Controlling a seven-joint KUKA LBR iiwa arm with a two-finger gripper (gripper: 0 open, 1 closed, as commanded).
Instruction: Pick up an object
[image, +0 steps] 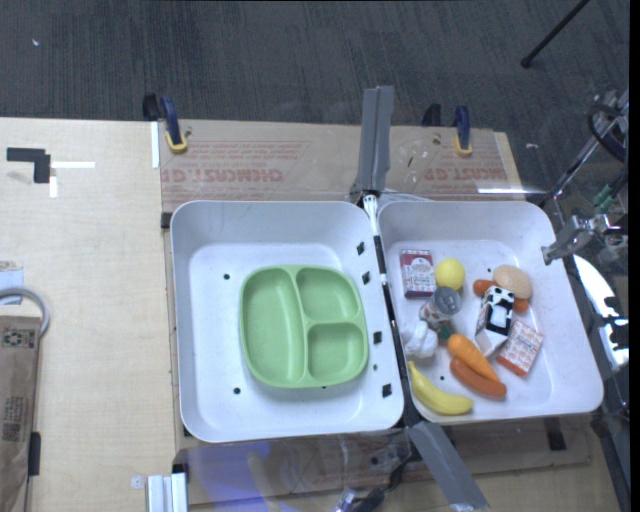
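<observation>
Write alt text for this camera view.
Two white bins sit side by side: the left bin holds a green divided plate, the right bin a cluster of toy foods including a banana and carrot.

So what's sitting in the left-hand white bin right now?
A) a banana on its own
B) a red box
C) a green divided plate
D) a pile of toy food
C: the left bin holds a green plate with three compartments, while the banana, carrots, red box and other small items lie in the right bin.
</observation>
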